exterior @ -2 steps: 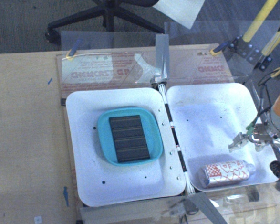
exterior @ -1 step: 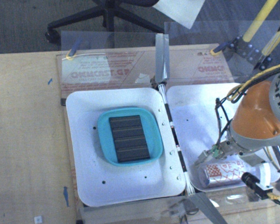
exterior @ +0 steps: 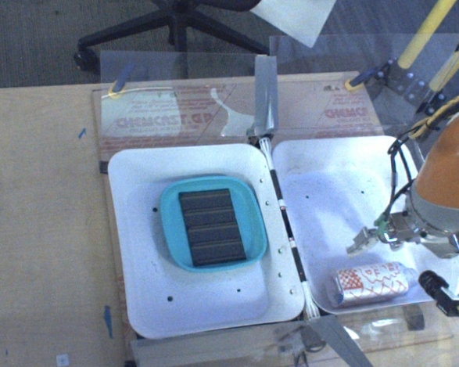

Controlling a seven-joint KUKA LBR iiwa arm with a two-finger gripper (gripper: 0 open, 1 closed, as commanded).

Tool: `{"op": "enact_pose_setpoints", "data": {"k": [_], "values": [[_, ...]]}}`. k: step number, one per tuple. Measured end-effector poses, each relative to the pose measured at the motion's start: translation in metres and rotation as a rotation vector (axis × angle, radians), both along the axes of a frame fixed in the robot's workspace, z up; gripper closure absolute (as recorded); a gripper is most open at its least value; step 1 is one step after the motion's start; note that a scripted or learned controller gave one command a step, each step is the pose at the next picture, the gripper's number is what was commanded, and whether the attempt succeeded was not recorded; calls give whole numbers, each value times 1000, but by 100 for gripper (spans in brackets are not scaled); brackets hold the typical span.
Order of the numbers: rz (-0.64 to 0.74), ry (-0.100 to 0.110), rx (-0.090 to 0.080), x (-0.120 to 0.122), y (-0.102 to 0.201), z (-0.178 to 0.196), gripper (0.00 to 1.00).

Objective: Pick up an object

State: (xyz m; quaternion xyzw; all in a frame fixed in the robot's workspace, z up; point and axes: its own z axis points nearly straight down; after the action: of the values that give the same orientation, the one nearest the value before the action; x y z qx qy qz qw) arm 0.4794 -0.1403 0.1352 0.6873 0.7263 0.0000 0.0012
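Landmark: the right bin [exterior: 330,172], a shallow white tray, is taken as the reference for every place given below.

Left bin [exterior: 144,302]: set directly beside the right bin, their long edges touching along a central seam.

Teal dish [exterior: 173,245]: laid in the middle of the left bin, well apart from the right bin, with a dark ribbed block [exterior: 211,227] lying flat inside it.

Can [exterior: 371,282]: a red-and-white patterned cylinder is seen lying on its side against the right bin's near wall; it is judged to have rolled or been left there, where the wall stops it.

Arm [exterior: 447,175]: the grey arm with its orange band is reached in over the right bin's right edge.

Gripper [exterior: 365,240]: held low over the right bin's floor, just above and beside the can, not touching it. Nothing is seen between its fingers; whether they are spread or closed cannot be told.

Task state: the can is judged the likeliest target, being the nearest object; no pickup is made yet.

Risk: a round can lying against a wall is judged prone to roll or slip when squeezed.
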Motion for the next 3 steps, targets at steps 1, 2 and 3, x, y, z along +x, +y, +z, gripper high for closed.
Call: {"op": "enact_pose_setpoints", "data": {"k": [1,2,3], "values": [[12,-5,0,2,45,-47,0],[13,1,1,0,5,-10,0],[152,-3,1,1,25,-47,0]]}}
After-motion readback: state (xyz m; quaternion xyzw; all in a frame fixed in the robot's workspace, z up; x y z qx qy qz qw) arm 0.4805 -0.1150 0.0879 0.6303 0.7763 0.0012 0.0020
